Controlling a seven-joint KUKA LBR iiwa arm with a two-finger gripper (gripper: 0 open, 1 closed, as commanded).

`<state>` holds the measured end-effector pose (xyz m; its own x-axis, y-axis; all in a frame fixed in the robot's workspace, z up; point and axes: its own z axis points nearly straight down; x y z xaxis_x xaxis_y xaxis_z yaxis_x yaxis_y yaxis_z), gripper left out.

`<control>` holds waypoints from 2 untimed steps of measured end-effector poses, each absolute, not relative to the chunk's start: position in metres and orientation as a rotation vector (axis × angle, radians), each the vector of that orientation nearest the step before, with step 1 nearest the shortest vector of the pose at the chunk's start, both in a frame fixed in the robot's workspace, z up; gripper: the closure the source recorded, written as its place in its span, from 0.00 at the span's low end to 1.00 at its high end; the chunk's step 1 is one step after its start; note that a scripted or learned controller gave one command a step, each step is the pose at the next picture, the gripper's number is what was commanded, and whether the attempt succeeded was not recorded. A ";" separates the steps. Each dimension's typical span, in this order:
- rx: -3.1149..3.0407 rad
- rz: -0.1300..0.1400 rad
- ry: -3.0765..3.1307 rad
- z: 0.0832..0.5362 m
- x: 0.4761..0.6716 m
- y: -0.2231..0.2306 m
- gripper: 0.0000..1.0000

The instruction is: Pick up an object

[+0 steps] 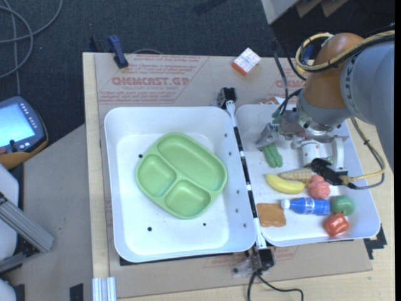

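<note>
The two-finger gripper (274,137) of the grey arm hangs over the right white bin (366,221), right of centre frame; whether it is open or closed cannot be told. Just below it lies a small green pickle-shaped toy (272,155). Further down sit a yellow plastic banana (283,182), a blue bottle (307,206) and an orange toast slice (271,214). In the left white bin (119,168) rests a green divided plastic plate (182,174).
</note>
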<state>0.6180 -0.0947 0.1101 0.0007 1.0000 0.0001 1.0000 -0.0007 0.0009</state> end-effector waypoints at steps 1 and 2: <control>2.224 -0.004 2.224 0.083 0.615 -0.097 0.00; 2.223 0.000 2.221 0.095 0.616 -0.097 1.00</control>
<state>0.6156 -0.0965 0.0950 0.0006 1.0000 0.0004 1.0000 -0.0006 -0.0007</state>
